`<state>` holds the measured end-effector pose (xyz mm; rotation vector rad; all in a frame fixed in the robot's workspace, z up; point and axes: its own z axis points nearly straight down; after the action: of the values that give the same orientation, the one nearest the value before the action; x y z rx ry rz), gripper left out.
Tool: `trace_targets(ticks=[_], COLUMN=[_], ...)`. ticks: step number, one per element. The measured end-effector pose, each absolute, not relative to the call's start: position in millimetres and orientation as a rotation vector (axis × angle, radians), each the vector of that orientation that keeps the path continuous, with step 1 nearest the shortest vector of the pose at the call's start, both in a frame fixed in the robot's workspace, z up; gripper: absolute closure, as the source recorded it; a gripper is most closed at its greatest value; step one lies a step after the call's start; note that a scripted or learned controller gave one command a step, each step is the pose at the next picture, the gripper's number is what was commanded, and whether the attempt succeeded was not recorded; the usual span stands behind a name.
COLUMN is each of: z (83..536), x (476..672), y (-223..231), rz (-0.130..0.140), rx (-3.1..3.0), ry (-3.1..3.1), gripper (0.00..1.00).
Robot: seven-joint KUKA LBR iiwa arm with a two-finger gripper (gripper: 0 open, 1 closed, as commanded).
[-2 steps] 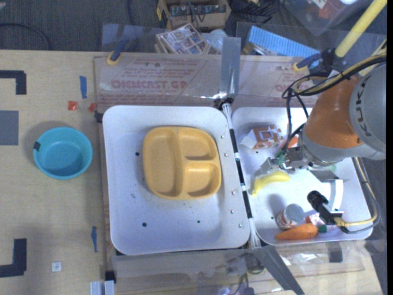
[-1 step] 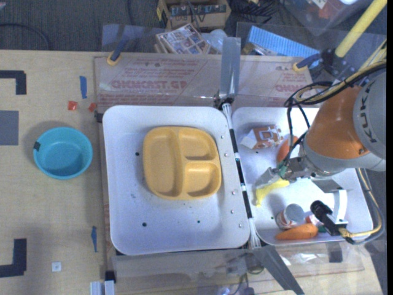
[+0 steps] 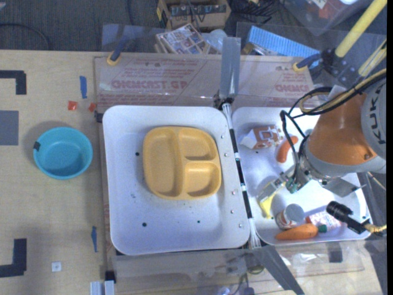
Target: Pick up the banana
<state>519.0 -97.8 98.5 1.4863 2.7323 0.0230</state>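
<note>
A: Banana point(image 3: 265, 206) first. What do we see of it?

B: A short yellow piece, dull at one end. It lies in the right bin point(image 3: 253, 168), close against that bin's left wall and toward its near edge. We see only part of it; a grey part of the tool overlaps its upper end.

A: Neighbours?

B: An orange carrot point(image 3: 298, 231) lies along the bin's near edge, just beside the banana's lower end. A small round-topped container point(image 3: 288, 215) stands between them. A white printed carton point(image 3: 264, 137) sits toward the far left corner, well apart from the banana.

A: Now the arm point(image 3: 341, 137).

B: We note it reaching in from the right edge of the right bin, its orange band over the bin's middle and its wrist pointing down and left. The gripper point(image 3: 290, 183) hangs low over the bin floor, near the banana and on its far-right side.

A: Gripper spread or pressed together?

B: We cannot tell; the wrist hides it. We see nothing held.

A: The rest?

B: A yellow divided tray point(image 3: 181, 161) sits mid left bin point(image 3: 123, 183). A blue bowl point(image 3: 62, 152) is on the surface point(image 3: 49, 85), by its left edge.
</note>
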Motion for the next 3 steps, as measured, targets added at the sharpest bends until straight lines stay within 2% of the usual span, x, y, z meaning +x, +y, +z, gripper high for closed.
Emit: trace_targets(ticks=[1, 2, 3], z=[109, 109, 88], x=[520.5, 520.4, 481.9], y=[-98, -98, -108], rz=[0.027, 0.027, 0.007], rx=[1.486, 1.486, 1.458], ry=[2.726, 2.727, 2.773], gripper=[1.0, 0.0, 0.0])
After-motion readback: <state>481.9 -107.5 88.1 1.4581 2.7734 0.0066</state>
